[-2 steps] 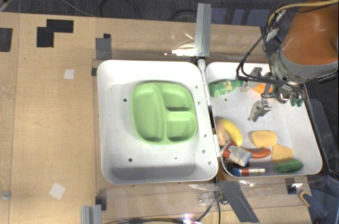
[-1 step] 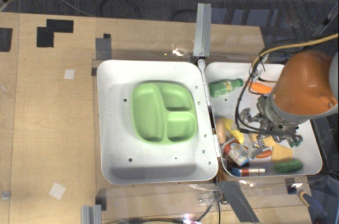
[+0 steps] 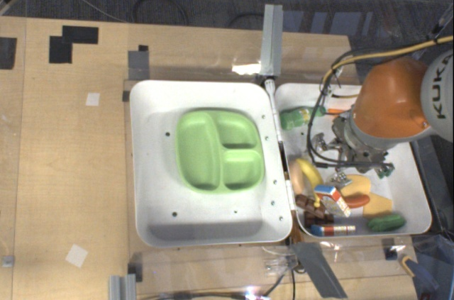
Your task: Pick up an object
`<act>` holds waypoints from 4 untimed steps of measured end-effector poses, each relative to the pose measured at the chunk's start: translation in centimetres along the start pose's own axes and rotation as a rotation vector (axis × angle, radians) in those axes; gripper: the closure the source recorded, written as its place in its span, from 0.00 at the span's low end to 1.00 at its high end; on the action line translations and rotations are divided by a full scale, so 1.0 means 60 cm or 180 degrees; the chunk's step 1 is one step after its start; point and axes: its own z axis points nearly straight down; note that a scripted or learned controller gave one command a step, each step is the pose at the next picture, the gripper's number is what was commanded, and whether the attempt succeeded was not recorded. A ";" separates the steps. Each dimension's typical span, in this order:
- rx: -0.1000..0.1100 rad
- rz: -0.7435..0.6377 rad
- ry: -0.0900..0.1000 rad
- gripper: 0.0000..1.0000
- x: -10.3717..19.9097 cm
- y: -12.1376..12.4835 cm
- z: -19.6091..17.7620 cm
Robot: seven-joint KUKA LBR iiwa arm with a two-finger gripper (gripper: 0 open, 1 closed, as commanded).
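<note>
Camera view: grey two-finger gripper [image 3: 345, 176] hangs over the right white bin [image 3: 420, 201], finger spacing I cannot tell. Yellow plastic banana [image 3: 307, 172] lies at nine o'clock; descend straight, centred, avoiding neighbours.

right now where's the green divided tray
In the camera view the green divided tray lies flat in the middle of the left white bin, across the divider from the right bin of small items.
</note>
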 end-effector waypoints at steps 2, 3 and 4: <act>-0.0006 0.0133 0.0005 1.00 -0.107 -0.017 -0.211; -0.0024 -0.0751 0.0028 1.00 -0.105 -0.096 -0.261; -0.0010 -0.0250 0.0027 1.00 -0.098 -0.237 -0.356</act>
